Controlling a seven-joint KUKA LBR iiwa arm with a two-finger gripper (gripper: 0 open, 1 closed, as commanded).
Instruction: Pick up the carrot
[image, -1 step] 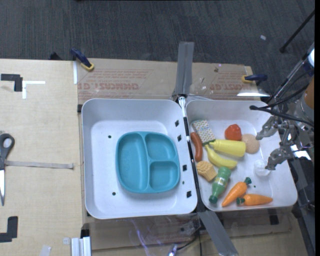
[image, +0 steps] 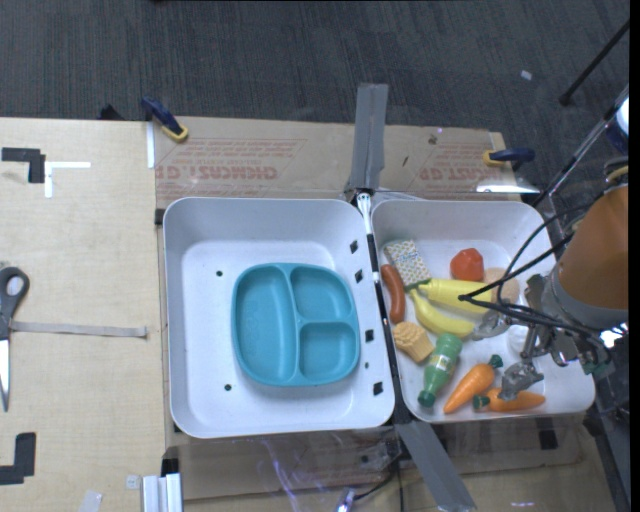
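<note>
The arm (image: 600, 262) enters from the right and hangs over the right bin (image: 425, 212). The gripper (image: 524, 375) sits low at that bin's front right corner; its finger spacing cannot be read here.

The left bin (image: 190, 400) holds one teal divided plate (image: 297, 324), three compartments, nothing in them.

The right bin holds the food items. Two orange carrots lie at its front. The nearer carrot (image: 470, 388) lies just left of the gripper, long axis diagonal, thick end up-right toward the gripper, tip down-left. A second carrot (image: 518, 402) lies almost flat along the front wall, directly under the gripper and apparently touching it. The likely next move is a short descent or a small shift left, jaws set across the chosen carrot's long axis.

Other contents: bananas (image: 448, 303), a green bottle (image: 440, 366) beside the nearer carrot, a sausage (image: 394, 292), a tomato (image: 467, 265), a cracker (image: 407, 259), a bread piece (image: 413, 343).
</note>
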